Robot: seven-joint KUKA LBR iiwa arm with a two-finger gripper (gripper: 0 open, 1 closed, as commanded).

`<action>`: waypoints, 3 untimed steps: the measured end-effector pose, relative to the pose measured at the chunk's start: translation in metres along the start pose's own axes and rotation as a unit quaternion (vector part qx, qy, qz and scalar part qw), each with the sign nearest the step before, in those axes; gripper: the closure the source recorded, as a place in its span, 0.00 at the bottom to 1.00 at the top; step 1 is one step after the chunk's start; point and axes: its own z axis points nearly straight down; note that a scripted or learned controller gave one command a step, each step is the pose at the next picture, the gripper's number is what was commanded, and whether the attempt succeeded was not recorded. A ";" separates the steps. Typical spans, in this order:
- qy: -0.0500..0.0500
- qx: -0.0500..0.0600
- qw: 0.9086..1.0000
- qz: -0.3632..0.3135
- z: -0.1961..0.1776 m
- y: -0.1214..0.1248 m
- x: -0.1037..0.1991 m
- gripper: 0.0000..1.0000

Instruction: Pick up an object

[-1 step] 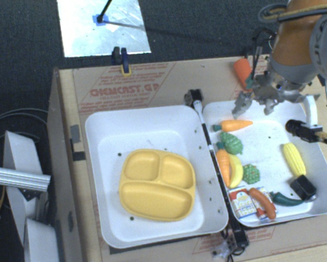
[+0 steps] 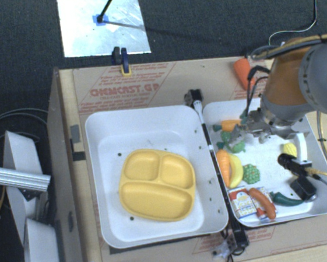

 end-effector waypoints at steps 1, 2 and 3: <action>-0.004 -0.005 1.000 0.002 0.029 -0.035 0.003 0.00; 0.000 -0.002 1.000 0.000 0.032 -0.073 0.000 0.00; -0.001 -0.005 1.000 0.000 0.020 -0.070 0.000 1.00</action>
